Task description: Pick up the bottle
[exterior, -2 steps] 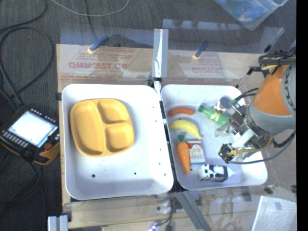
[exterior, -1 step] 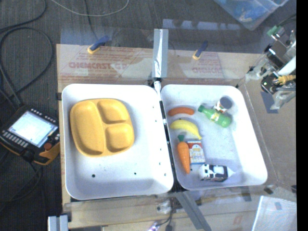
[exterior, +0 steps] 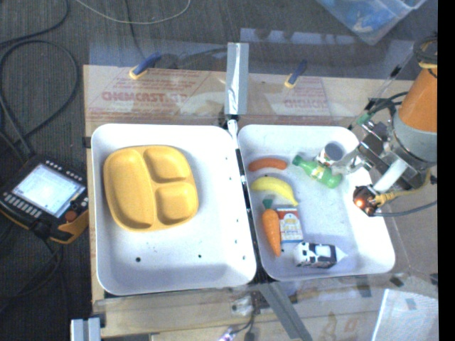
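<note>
The green bottle [exterior: 316, 170] lies on its side in the right bin [exterior: 370, 251], near that bin's far right corner, with its narrow end pointing left. My gripper [exterior: 337, 158] reaches in from the right and sits right over the bottle's right end, covering part of it. The bottle rests low in the bin. Whether the gripper has hold of it is hidden by the grey wrist parts above.
Left of the bottle in the same bin lie a red sausage [exterior: 267, 165], a banana [exterior: 274, 187], a carrot [exterior: 271, 231], a small carton [exterior: 288, 226] and a black-and-white toy cow [exterior: 316, 255]. The left bin [exterior: 128, 261] holds a yellow divided plate [exterior: 151, 186].
</note>
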Controlling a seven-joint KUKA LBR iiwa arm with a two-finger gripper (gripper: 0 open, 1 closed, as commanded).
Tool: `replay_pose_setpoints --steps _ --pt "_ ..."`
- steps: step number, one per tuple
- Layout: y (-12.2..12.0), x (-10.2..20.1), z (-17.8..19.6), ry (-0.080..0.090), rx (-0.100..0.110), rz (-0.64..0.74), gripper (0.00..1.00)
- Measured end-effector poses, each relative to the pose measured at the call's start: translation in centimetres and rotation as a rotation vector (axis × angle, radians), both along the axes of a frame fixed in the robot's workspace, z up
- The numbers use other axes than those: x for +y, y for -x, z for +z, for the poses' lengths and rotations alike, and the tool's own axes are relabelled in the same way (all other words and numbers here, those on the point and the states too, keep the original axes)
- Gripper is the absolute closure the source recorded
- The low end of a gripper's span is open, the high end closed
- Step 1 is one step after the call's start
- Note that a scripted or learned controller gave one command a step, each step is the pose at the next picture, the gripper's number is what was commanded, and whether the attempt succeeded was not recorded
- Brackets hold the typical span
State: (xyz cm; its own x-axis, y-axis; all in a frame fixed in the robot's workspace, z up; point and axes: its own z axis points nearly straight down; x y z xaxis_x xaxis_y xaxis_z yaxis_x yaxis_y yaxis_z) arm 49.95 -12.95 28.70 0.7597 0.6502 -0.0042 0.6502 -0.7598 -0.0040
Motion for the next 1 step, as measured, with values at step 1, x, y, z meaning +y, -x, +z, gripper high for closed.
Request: replay_pose_setpoints --steps 1 --pt "1.7 1.42 -14.48 -0.002 0.0 0.097 0.0"
